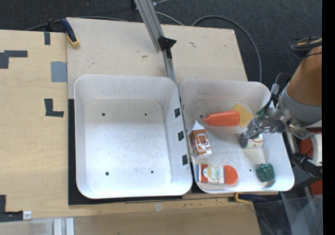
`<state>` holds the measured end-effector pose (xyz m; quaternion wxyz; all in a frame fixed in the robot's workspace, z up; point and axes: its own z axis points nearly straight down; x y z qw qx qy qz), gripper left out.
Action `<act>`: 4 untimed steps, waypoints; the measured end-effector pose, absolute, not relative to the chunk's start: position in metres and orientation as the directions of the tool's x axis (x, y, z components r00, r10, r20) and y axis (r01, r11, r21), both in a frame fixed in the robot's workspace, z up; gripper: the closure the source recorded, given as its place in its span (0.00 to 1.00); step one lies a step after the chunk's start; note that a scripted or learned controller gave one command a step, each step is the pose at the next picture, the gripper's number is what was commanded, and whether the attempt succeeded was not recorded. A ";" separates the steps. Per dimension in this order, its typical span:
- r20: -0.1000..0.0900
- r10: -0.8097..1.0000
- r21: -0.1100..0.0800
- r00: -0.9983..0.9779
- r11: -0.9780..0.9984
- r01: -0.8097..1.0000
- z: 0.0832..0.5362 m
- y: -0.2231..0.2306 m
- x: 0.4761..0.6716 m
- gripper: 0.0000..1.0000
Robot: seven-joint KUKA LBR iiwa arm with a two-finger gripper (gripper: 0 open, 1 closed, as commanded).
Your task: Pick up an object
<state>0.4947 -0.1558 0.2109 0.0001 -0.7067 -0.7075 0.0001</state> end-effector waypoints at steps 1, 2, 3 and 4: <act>0.002 1.000 0.000 -0.007 0.007 1.000 0.223 -0.099 0.496 1.00; 0.001 1.000 -0.003 -0.006 0.006 1.000 0.214 -0.050 0.500 1.00; 0.002 1.000 -0.001 -0.007 0.007 1.000 0.226 0.001 0.505 1.00; 0.001 1.000 -0.002 -0.007 0.007 1.000 0.225 0.047 0.501 1.00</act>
